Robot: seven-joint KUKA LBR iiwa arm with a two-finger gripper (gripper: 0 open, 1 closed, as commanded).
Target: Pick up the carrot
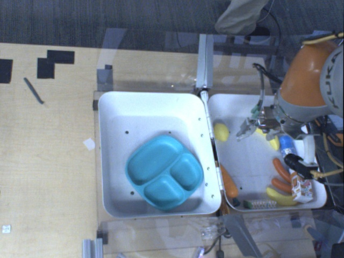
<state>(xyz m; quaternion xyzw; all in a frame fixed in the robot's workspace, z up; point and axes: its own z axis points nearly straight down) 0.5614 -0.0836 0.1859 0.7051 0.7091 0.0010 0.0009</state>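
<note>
1. Bench (48, 160) of pale wood with a smooth, matte surface lies lowest in the view; it has a few black square marks near its far left corner.
2. Left bin (113, 144) is white, shallow, with rounded corners and a dull plastic look.
3. Right bin (242, 160) is the same kind of white tray and touches the left one along a metal divider.
4. Arm (312, 74) comes in from the right; its wrist is a big rounded orange shell with grey parts under it.
5. Blue plate (164, 171) lies in the left bin. It is a smooth turquoise tray with three compartments and soft rounded edges.
6. Gripper (248, 129) hangs over the far part of the right bin. Its two thin metal fingers point to the left and stand slightly apart, with nothing between them.
7. Carrot (229, 183) is orange and long, with a smooth skin. It lies in the right bin against the left wall, at the near corner. Its long axis runs along this wall, from far to near; which end is the tip I cannot tell.
8. Sausages (282, 171), reddish and glossy, lie at the right side of the same bin, well apart from the carrot.
9. Banana (282, 195) is yellow and curved, near the front rim.
10. Lemon (221, 131) is a small yellow oval, just beside the divider, near the gripper.
</note>
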